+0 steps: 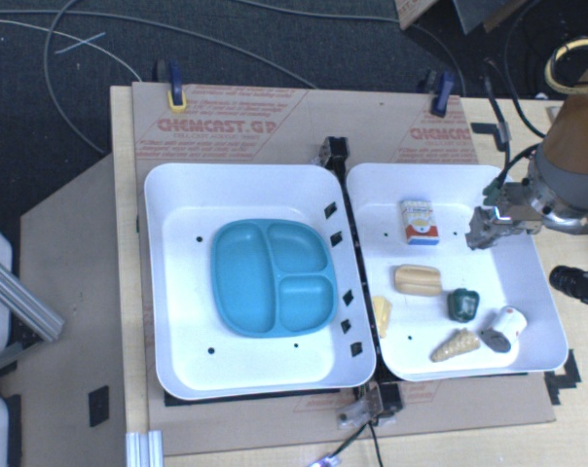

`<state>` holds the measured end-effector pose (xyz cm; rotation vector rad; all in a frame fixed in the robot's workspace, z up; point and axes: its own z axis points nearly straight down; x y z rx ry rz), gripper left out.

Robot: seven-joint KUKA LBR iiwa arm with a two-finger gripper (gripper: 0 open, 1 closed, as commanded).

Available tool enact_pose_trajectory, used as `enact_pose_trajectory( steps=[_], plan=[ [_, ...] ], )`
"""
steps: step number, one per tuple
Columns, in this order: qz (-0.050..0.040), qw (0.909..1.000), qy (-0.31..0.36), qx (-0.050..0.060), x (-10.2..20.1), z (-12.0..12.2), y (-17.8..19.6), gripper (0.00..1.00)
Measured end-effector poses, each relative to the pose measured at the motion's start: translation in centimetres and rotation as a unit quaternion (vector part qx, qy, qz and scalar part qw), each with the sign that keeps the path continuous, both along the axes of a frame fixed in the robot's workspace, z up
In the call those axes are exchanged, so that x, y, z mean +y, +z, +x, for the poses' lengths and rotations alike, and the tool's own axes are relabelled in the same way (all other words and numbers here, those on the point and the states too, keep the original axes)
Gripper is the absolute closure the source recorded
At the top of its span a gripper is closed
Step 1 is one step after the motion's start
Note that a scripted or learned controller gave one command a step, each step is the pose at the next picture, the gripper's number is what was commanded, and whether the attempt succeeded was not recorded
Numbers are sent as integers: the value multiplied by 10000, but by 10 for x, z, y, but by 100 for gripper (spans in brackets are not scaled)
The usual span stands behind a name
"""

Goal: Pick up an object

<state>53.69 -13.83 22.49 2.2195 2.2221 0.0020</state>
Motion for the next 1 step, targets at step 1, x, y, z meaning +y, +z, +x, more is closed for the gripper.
enact_pose_trajectory(
  steps=[1],
  plan=[
    [15, 10000, 17, 25, 56, -11, -10, 100]
  ],
)
